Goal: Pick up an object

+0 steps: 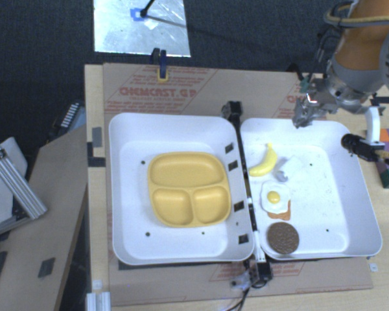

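Camera view gives me the whole bench [181, 83], a cardboard-covered top with red print, and on it two shallow white bins side by side. I see the left bin [126, 173] holding a yellow divided tray [188, 188] with three compartments, lying flat near the bin's middle. The right bin [337, 193] holds the smaller pieces, all gathered along its left side, close to the divider between the bins.

The arm [369, 31] comes in at upper right, its orange band showing above the grey wrist. The gripper [303, 116] hangs over the far rim of the right bin, near that bin's back edge. It is small and blurred from here, so I cannot tell how it is set, and I see nothing carried under it. It is well apart from every object in the bin.

Going down in size among the objects: a banana [263, 162] lies curved nearest the gripper, just beside the divider. Below it sits a fried egg toy [275, 199], and nearest me a round brown cookie [283, 237], close to the egg.
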Controlling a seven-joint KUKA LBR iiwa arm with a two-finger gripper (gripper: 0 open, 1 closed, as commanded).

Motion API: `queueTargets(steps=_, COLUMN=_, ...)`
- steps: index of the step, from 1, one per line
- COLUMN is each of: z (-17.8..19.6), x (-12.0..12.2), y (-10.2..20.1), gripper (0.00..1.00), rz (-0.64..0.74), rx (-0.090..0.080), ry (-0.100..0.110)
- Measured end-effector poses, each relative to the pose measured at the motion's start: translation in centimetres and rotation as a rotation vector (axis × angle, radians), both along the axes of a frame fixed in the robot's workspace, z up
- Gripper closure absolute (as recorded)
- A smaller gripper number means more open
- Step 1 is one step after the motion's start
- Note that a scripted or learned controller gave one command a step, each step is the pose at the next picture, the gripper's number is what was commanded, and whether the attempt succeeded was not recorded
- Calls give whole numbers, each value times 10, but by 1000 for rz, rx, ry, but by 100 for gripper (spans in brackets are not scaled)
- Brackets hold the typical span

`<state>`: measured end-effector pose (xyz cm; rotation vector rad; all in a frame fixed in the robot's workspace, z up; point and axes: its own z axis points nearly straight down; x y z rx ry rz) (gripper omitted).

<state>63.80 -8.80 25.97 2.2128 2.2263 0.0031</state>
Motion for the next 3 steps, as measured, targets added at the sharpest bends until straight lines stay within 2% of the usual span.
queueTargets(steps=1, z=2, x=-17, y=58, gripper=100, rz=4, rx=2, ry=2)
queueTargets(steps=2, z=3, x=-41, y=103, gripper=100, rz=3, rx=2, ry=4)
queueTargets(steps=3, z=-13, x=-62, y=161, gripper=100, rz=4, rx=3, ry=5)
